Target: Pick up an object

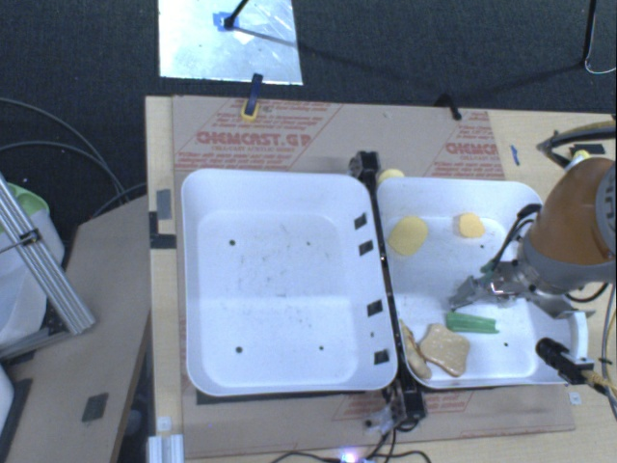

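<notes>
1. Over the right bin I see the arm reaching in from the right, its orange band above the wrist, the gripper low near the bin's middle.
2. Whether the fingers are spread or closed I cannot tell; they blur together just above a green piece.
3. The green piece is a flat, elongated strip lying on the bin floor.
4. Beside it, toward the near wall, sits a tan toast-shaped slice, with a second tan piece against the divider.
5. Farther back lie a round yellow disc and a smaller yellow lump.
6. The left bin is smooth white plastic on the table.
</notes>
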